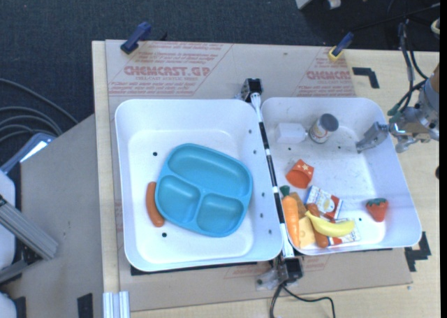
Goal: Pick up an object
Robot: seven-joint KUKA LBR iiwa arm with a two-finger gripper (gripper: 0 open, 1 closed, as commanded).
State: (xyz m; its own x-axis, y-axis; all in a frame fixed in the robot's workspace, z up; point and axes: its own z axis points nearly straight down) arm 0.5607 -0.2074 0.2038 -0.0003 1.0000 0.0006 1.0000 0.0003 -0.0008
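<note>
Gripper (374,136): over right bin (398,170) edge, grip state unclear.
Nearest item: can (323,126).
Risk: 1 round can may roll away; banana (331,226) pile crowded.

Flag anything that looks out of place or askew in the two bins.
The orange sausage-shaped toy lies wedged beside the blue three-compartment plastic plate in the left white bin, not on it. The plate sits skewed to the bin walls.
</note>
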